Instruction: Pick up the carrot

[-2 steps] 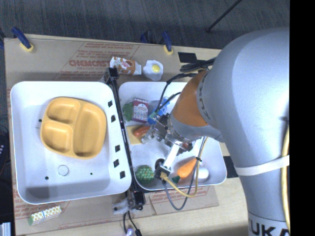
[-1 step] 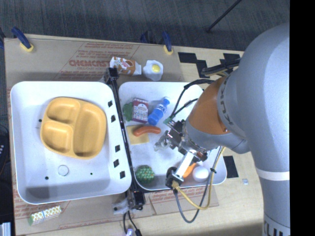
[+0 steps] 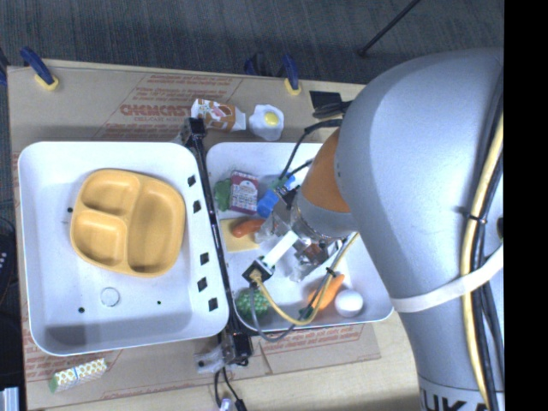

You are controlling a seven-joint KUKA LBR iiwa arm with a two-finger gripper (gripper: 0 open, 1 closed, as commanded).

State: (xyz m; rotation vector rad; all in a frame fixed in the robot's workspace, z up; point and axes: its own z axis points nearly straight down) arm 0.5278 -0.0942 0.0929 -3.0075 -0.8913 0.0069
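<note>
Landmark: the right bin [image 3: 224,157], the white one the arm works in.
Carrot: the carrot [image 3: 326,290] lies near the bottom edge of the right bin, tilted, just beside a white egg [image 3: 348,302].
Gripper: the gripper [image 3: 295,255] hangs low over the middle of the right bin, near the carrot but up and left of it. I think it is there to reach down for the carrot.
Jaws: I cannot tell if they are apart or closed; wires and the wrist hide them.
Held: nothing shows between them.
Other toys: a red box [image 3: 244,193] and a small orange-red piece [image 3: 246,227] lie in the upper left part of the right bin.
Left of it: the left bin [image 3: 51,315] holds a yellow plate [image 3: 128,222].
Surface: both bins rest on brown cardboard [image 3: 154,101].
Room: dark carpet [image 3: 171,15] lies past the top of the bench.
</note>
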